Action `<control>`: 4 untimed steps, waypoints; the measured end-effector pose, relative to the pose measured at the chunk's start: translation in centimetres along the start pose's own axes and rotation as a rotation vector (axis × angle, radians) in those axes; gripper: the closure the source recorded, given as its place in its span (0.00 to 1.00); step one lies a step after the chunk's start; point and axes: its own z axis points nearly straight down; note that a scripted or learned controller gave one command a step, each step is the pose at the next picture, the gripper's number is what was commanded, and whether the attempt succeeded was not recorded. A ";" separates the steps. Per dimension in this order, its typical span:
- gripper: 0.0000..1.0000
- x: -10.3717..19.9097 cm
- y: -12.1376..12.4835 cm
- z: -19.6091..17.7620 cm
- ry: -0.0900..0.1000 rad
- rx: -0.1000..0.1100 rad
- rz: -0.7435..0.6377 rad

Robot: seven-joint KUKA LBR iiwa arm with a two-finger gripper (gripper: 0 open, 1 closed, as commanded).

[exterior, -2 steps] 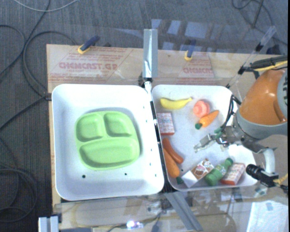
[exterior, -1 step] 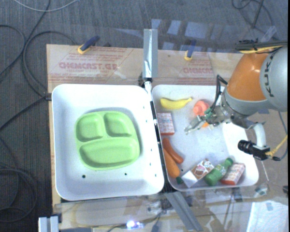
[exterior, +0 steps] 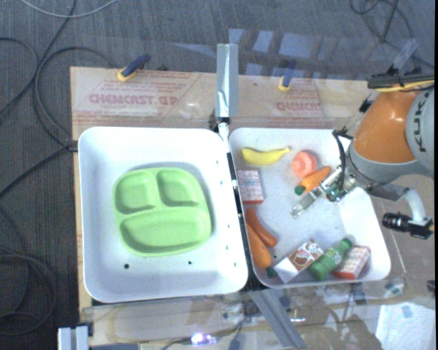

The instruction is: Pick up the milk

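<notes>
The milk (exterior: 301,257) looks like a small brown-and-red carton with a white gabled end. It lies on its side near the front wall of the right bin (exterior: 372,217), pressed against a green bottle (exterior: 328,259). My gripper (exterior: 305,204) hangs over the bin's middle, just below a small carrot (exterior: 314,179). It is well behind the carton and apart from it. Nothing shows in its grasp.
The right bin also holds a banana (exterior: 265,154), a pink-orange round fruit (exterior: 304,162), a red-and-white box (exterior: 250,186), a sausage (exterior: 261,228), an orange carrot (exterior: 260,254) and a red box (exterior: 353,262). A green divided plate (exterior: 163,210) lies in the left bin (exterior: 95,268).
</notes>
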 end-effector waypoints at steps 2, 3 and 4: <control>0.00 5.3 2.1 -1.9 0.001 -0.001 -0.235; 1.00 5.4 2.3 -2.8 0.004 -0.005 -0.236; 0.00 5.4 2.2 -2.8 0.004 -0.004 -0.236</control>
